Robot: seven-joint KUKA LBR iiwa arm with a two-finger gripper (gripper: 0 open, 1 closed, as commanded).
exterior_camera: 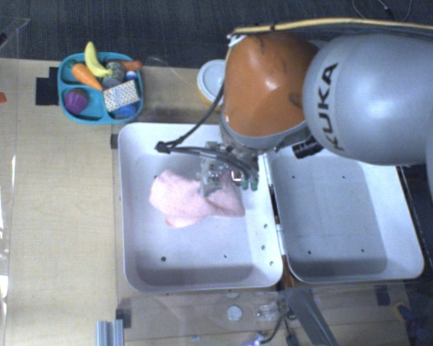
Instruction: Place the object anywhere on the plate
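A pale pink, flat thing with an uneven outline lies in the middle of the left white bin. I cannot tell whether it is a plate or a cloth. My gripper hangs over its right part, pointing down, under the arm's big orange band. The gripper's body hides the spot where it meets the pink thing, and I make out no separate object there.
The right bin lies under the grey arm. A blue divided tray with toy food (banana, carrot, a purple piece) sits on the bench at the back left. A pale round rim peeks out behind the arm.
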